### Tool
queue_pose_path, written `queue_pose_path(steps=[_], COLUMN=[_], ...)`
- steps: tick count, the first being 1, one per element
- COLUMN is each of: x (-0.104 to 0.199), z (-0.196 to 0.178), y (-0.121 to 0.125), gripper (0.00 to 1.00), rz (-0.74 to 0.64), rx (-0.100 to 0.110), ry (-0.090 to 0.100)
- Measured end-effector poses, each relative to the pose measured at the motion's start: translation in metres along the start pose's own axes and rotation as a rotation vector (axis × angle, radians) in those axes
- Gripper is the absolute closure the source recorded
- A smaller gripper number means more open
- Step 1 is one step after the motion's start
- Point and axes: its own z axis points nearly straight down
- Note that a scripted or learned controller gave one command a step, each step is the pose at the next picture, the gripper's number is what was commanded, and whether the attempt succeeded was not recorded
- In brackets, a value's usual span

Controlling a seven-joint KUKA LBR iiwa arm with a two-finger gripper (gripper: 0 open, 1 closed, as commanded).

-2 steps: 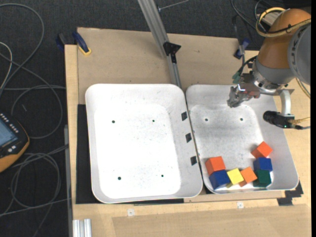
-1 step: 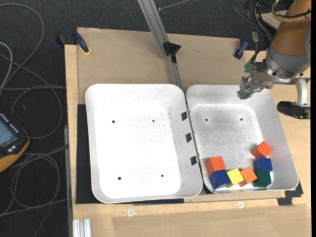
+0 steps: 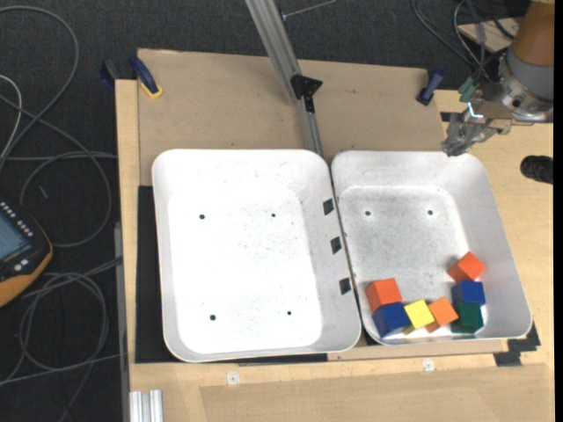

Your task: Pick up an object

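Several small coloured blocks cluster in the front right corner of the right bin point(image 3: 400, 170). Among them are an orange block point(image 3: 383, 292), a yellow block point(image 3: 420, 313), a blue block point(image 3: 391, 320), a green block point(image 3: 468, 323) and another orange block point(image 3: 470, 266). My gripper point(image 3: 456, 142) hangs above the far right corner of that bin, well behind the blocks and away from them. It carries nothing that I can see.
The left bin point(image 3: 237, 253) lies beside the right one, with small black clips point(image 3: 334, 244) along the shared edge. A slanted metal pole point(image 3: 277, 38) rises from behind the bins. Blue clamps point(image 3: 146, 76) sit at the bench's back corners. Cables lie on the floor to the left.
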Motion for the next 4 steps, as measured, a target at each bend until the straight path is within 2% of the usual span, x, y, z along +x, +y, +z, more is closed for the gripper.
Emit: queue_pose_path(steps=[1, 3, 4], x=[0.053, 0.160, 0.207], z=[0.016, 0.008, 0.009], y=[-0.017, -0.050, -0.074], gripper=[1.00, 1.00, 1.00], rz=[-0.004, -0.006, -0.005], rx=[0.014, 0.013, 0.014], ry=[0.006, 0.006, 0.006])
